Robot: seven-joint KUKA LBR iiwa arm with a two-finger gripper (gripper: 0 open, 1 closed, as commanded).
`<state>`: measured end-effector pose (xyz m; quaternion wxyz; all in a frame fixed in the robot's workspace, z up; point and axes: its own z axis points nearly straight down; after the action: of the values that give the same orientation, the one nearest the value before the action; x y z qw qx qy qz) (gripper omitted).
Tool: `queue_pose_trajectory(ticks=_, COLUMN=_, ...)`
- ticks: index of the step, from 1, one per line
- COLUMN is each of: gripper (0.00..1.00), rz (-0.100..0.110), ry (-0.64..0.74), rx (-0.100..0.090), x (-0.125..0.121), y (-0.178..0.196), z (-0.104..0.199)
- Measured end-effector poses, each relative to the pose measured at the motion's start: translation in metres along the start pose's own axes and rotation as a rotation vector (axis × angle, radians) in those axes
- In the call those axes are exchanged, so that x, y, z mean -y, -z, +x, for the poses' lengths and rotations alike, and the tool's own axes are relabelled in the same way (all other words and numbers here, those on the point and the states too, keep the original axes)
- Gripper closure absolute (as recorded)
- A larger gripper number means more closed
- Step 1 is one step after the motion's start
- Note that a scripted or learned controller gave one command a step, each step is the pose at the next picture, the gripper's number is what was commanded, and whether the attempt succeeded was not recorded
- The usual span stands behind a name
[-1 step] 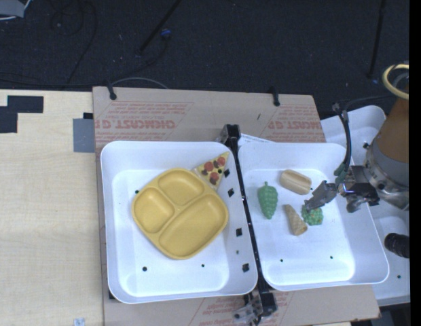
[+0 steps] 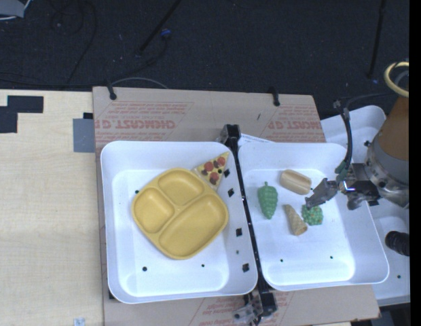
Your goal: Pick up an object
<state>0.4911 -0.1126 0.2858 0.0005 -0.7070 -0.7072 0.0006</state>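
The right bin (image 2: pixel 333 267) holds a green bumpy toy fruit (image 2: pixel 267 200), a tan bun (image 2: pixel 295 180), a tan cone-shaped piece (image 2: pixel 296 220) and a small green broccoli-like piece (image 2: pixel 313 216). My gripper (image 2: pixel 316 197) reaches in from the right, low over the bin. Its tip sits just above the small green piece and right of the cone. I see nothing lifted off the bin floor.
The left bin (image 2: pixel 122 263) bears a yellow divided plate (image 2: pixel 180 212) and a toy pizza slice (image 2: pixel 215 168) at its back right. A black divider (image 2: pixel 239 202) runs between the bins. The arm's wrist (image 2: pixel 383 175) hangs over the right bin's right wall.
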Motion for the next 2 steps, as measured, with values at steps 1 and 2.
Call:
queue_pose_trajectory(ticks=1, gripper=0.00, rz=0.005, ry=0.000, rx=-0.002, x=0.003, y=-0.043, z=-0.001)
queue_pose_trajectory(ticks=2, gripper=0.00, rz=0.007, ry=0.000, rx=-0.003, x=0.008, y=-0.093, z=0.008)
